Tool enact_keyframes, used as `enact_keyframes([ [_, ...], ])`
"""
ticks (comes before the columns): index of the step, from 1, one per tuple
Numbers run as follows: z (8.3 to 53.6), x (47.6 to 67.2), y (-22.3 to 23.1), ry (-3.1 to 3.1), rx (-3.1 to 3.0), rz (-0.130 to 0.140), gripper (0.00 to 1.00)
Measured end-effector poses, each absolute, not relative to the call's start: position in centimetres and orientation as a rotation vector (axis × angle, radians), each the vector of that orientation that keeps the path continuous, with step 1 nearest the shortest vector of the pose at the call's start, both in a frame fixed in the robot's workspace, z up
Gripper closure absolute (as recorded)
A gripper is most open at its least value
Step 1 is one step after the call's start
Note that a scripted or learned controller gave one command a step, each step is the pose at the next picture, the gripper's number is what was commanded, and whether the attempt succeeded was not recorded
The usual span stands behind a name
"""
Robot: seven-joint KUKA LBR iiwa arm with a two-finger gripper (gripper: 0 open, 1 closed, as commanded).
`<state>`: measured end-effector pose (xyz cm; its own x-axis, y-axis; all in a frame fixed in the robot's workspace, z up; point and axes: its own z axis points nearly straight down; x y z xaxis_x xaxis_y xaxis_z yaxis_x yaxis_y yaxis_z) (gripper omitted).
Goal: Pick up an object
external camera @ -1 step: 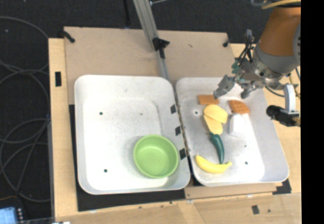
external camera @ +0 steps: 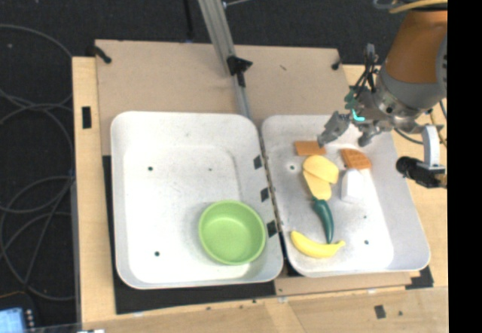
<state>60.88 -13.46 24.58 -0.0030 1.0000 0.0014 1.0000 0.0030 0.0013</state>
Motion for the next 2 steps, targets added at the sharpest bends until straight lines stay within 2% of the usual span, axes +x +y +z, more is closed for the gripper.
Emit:
enact_keyframes([
  [1, 18.3, 60.6, -13.9, -2.219, -2.221, 0.008, 0.0],
  [2, 13.4, 60.2, -13.2, -2.217, -2.223, 0.007, 0.0],
])
